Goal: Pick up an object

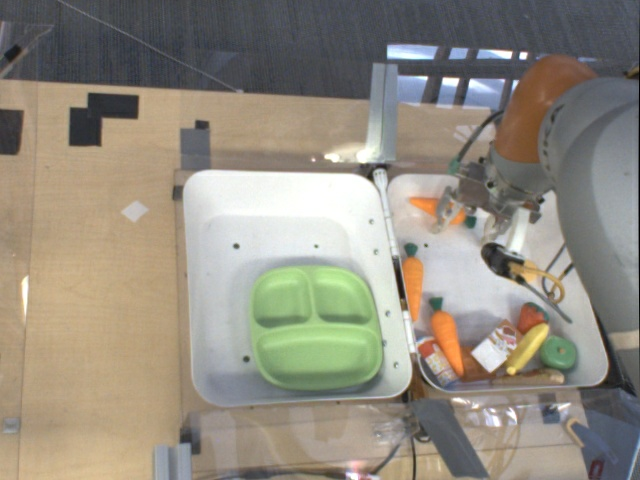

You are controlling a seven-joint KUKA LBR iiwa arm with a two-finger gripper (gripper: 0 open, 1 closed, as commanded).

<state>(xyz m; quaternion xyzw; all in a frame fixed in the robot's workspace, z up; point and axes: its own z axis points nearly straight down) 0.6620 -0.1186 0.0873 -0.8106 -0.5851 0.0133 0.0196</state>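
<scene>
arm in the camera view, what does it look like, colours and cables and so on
The arm is bulky, rounded and grey, with an orange band above the wrist. Thin dark cables run beside the wrist, and a yellow loop of cable hangs below. The end effector is a small block of grey metal.

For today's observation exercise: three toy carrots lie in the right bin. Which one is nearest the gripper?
The small carrot at the bin's far end, just beside the gripper. The other two lie nearer the camera.
</scene>
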